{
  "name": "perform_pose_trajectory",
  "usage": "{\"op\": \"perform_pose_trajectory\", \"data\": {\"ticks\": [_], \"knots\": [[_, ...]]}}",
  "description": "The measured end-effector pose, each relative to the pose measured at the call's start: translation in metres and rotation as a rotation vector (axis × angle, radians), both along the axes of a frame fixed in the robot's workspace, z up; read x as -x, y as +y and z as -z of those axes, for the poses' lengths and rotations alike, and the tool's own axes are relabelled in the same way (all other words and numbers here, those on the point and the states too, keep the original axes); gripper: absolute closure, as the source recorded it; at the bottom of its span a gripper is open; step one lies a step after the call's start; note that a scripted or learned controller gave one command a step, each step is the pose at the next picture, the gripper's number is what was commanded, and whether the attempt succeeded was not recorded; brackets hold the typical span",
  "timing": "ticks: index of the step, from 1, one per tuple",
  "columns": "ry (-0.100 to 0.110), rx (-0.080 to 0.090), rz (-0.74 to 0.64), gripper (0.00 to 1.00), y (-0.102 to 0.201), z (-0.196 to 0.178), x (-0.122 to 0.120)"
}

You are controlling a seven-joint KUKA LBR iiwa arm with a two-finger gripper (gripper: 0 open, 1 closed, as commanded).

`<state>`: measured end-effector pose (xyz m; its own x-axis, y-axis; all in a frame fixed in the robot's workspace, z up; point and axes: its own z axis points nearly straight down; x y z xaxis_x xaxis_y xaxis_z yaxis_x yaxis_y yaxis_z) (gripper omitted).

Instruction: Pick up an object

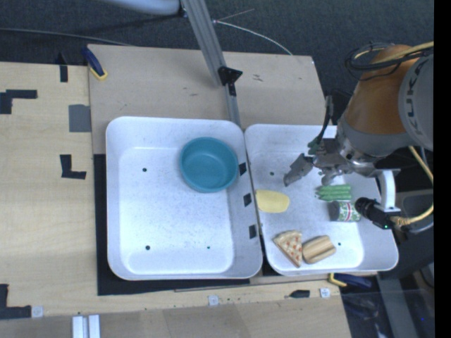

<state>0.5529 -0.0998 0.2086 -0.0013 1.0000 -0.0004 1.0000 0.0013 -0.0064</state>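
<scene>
I am watching the grey arm with the orange band reaching in from three o'clock, its two-finger gripper (301, 169) hanging over the upper middle of the right shallow white bin (282, 143). One dark finger (293, 174) is pointing toward eight o'clock; I cannot tell whether the hand is released or clenched, and nothing is showing between its tips.

Candidates for the pick are all lying in the right bin. A pale yellow, rounded lemon-like piece (272, 201) is sitting at seven o'clock from the gripper, near the bin's left wall. A green ridged bundle (333, 191) is lying at four o'clock from the gripper, and just below it a small green-and-white can (345, 211) is lying on its side; its label is too blurred to read. Toward six o'clock, a tan pizza-slice wedge (289, 247) and a brown bread-roll shape (318, 248) are resting side by side.

The left shallow white bin (127, 210) is holding a round blue plastic bowl (208, 164) at its upper right.
</scene>
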Motion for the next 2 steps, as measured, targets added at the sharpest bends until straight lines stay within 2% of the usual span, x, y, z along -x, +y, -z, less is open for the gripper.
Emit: {"op": "perform_pose_trajectory", "data": {"ticks": [2], "knots": [[0.003, -0.001, 0.002, 0.00, -0.008, 0.106, 0.015]]}}
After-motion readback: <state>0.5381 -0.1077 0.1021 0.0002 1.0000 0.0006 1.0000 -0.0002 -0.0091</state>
